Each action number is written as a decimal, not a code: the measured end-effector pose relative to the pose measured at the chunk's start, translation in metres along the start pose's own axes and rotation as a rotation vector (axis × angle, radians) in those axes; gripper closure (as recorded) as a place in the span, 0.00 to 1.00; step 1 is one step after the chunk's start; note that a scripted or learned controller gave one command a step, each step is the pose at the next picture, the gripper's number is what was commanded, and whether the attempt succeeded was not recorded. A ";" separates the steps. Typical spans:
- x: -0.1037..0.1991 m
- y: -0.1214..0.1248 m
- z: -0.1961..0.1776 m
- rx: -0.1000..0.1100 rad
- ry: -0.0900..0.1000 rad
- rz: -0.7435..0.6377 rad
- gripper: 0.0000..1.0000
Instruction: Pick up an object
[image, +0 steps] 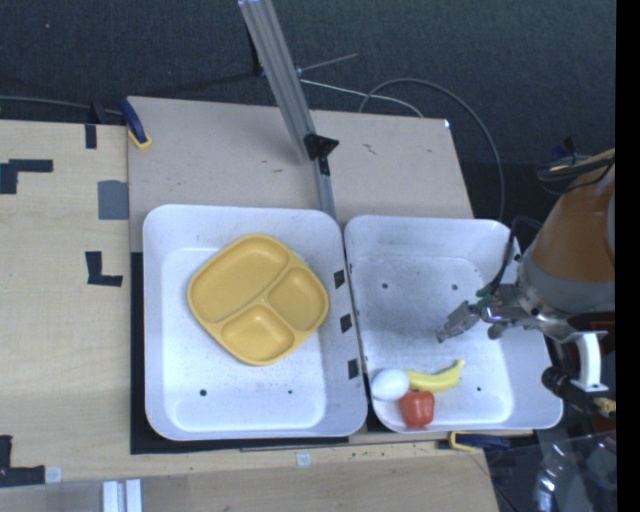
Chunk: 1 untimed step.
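the gripper (468, 322) hangs with fingers spread and nothing between them over the right bin (420, 240), and the banana (438, 377) lies just toward the bin's near edge, long axis running left-right, beside the egg (390, 383) and tomato (417, 407).

Yellows, white and red against pale bins

The divided plate (258, 298) is mustard yellow, set in the white left bin (165, 330); the white right bin (440, 235) is flecked grey across its floor. At its 6 o'clock edge lie a white egg (390, 383), a bright yellow banana (438, 377) and a red tomato (417, 408). The arm (575, 250) at 3 o'clock shows orange above grey. The bench (60, 270) is light wood with dark grey tape marks.
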<state>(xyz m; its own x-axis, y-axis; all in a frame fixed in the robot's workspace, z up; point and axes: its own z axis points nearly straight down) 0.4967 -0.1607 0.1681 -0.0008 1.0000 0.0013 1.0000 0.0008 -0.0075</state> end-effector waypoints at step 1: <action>-0.008 0.002 0.051 0.000 0.000 0.000 0.00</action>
<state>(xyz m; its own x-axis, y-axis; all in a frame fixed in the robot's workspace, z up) 0.4988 -0.1690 0.1174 -0.0005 1.0000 0.0009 1.0000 0.0005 -0.0072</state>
